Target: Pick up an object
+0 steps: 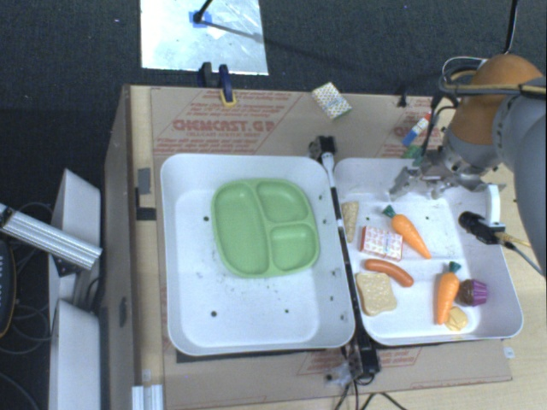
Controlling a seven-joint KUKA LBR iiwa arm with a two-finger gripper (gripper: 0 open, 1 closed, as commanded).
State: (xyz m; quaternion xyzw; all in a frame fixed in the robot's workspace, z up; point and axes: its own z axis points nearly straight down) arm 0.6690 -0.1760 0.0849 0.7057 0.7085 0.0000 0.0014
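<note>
- The grey robot arm with an orange band (pixel 500 101) reaches in from the right, and its hand (pixel 419 182) hangs over the far part of the right shallow white bin (pixel 500 301).
- Whether the hand is spread or pressed together cannot be told from this angle, and nothing is seen pinched in it.
- Nearest the hand is an orange toy carrot with a green top (pixel 408 233). It lies at a slant on the bin floor, its green end pointing up toward the hand but apart from it.
- Just left of that carrot lies a pink-and-white square wafer (pixel 381 243), and in front of the wafer a red-orange toy sausage (pixel 389 272).
- A tan slice of toy bread (pixel 374 293) sits just in front of the sausage, near the bin's left wall.
- A slim beige piece (pixel 349 220) lies along that same left wall, further back.
- A second orange toy carrot (pixel 446 295) lies toward the near right corner, green top away from the viewer.
- Just beside it on the right is a small purple toy (pixel 473 292), and at its tip a pale yellow lump (pixel 457 319).
- The left shallow white bin (pixel 197 297) holds a light green divided plastic plate (pixel 265 227) with three compartments, lying flat.
- Both bins rest side by side on the brown tabletop (pixel 248 118) printed with red lettering, and a small patterned block (pixel 331 99) lies on it behind the bins.
</note>
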